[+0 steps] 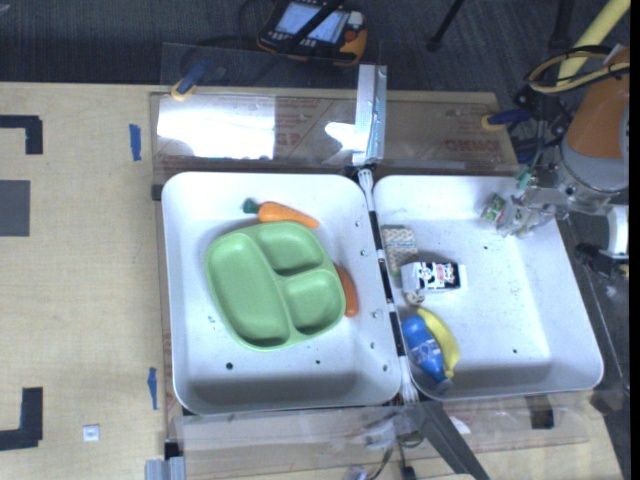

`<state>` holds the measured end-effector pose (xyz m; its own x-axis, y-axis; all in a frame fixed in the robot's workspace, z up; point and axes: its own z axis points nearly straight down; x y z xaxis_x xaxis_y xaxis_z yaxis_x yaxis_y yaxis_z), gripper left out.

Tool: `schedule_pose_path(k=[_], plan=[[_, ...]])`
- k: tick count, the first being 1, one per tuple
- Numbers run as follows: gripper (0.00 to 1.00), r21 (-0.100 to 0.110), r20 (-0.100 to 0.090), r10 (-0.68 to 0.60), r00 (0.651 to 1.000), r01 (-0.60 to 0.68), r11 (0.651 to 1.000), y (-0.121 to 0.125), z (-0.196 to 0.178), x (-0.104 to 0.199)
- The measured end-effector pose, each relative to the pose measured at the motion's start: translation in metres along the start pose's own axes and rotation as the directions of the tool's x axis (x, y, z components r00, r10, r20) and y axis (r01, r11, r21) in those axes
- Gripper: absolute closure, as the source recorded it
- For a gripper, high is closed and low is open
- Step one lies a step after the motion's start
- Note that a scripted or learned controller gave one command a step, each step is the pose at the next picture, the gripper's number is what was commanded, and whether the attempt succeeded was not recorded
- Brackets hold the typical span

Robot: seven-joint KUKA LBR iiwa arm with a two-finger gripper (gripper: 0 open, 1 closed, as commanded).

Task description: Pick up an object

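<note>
While claw (515, 213) aloft, carton (436, 275) down-left.

Even overhead light; strong glare on clear panel (262, 128) behind my bins; soft focus, faint shadows.

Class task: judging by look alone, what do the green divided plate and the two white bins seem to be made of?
Green divided plate: probably moulded plastic, matt to satin; even colour, rounded compartment edges, soft sheen. Left white bin and right white bin: likely thin plastic or coated sheet, smooth and slightly glossy; rounded corners, pale glare. The picture cannot confirm either.
</note>
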<state>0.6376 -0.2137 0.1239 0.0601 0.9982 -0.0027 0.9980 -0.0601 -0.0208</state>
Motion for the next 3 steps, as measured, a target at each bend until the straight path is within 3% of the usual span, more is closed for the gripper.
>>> schedule_pose_path(k=[1,2,3], plan=[[1.00,-0.024,0.000,-0.021,1.000,0.021,0.999,0.003,-0.063,0.034],[0.00,-0.023,-0.001,-0.022,1.000,0.022,0.999,0.003,-0.063,0.034],[0.00,-0.023,-0.002,0.077,0.997,-0.077,0.997,0.025,-0.118,0.043]])
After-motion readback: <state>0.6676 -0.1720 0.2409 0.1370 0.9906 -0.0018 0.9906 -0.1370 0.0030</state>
